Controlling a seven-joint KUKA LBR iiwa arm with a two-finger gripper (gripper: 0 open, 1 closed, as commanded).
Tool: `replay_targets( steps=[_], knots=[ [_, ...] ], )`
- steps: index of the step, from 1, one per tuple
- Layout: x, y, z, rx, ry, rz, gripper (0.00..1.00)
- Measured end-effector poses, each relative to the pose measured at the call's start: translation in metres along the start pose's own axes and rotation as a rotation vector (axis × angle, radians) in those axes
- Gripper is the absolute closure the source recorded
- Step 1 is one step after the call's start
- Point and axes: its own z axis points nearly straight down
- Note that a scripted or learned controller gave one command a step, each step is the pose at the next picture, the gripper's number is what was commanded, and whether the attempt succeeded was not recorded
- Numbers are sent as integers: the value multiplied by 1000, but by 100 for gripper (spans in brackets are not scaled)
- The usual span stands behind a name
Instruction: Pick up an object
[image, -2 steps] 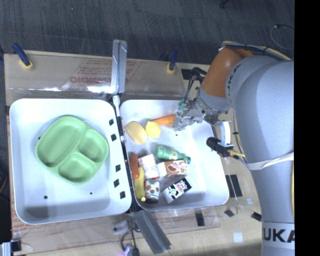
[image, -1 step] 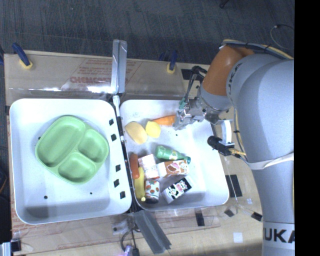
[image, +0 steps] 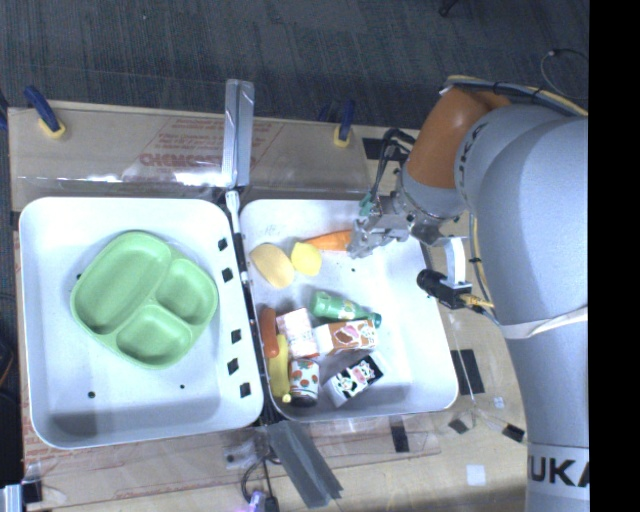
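Gripper (image: 372, 232) position: my two-finger tool sits low over the far right part of the right white bin (image: 425, 345), touching the right end of the orange carrot (image: 328, 240); whether its opening is wide or narrow I cannot tell. Two yellow lemon-like fruits (image: 272, 265) lie just beside the carrot toward the bin's left wall. A green sectioned plastic plate (image: 145, 297) rests in the left white bin (image: 50, 400).

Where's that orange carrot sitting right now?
The carrot lies in the right-hand bin near its back wall, just right of the small yellow lemon, with the gripper right at its right end.
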Motion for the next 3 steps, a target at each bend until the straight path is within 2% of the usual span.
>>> replay_targets(
  steps=[1, 2, 3],
  knots=[
    [53, 1, 33, -12, 2, 5, 100],
    [53, 1, 33, -12, 2, 5, 0],
    [54, 1, 27, -7, 3, -2, 100]
  ],
)
